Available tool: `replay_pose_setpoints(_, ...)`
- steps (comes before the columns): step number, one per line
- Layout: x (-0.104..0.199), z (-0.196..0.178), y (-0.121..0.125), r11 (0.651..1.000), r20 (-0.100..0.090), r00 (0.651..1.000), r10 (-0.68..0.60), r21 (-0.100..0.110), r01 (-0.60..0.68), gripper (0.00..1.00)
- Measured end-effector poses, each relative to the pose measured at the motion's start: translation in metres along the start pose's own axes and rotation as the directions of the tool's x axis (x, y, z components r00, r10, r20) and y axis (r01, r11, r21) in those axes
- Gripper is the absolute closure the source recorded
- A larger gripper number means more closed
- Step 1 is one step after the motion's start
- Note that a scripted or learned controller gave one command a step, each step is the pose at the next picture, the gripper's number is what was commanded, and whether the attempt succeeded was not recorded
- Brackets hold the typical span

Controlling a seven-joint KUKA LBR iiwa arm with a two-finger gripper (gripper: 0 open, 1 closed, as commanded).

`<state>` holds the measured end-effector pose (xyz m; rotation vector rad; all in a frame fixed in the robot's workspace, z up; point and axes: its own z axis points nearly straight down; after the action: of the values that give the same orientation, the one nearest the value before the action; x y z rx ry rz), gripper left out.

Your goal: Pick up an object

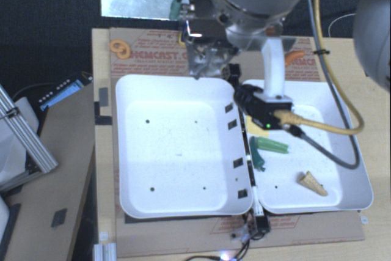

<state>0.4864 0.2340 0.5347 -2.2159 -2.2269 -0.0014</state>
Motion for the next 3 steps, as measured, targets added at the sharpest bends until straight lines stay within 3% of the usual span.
replay_pose_setpoints(3,0.0,0.0,0.0,1.0,0.0,1.0,0.0,0.0,0.0,1.0)
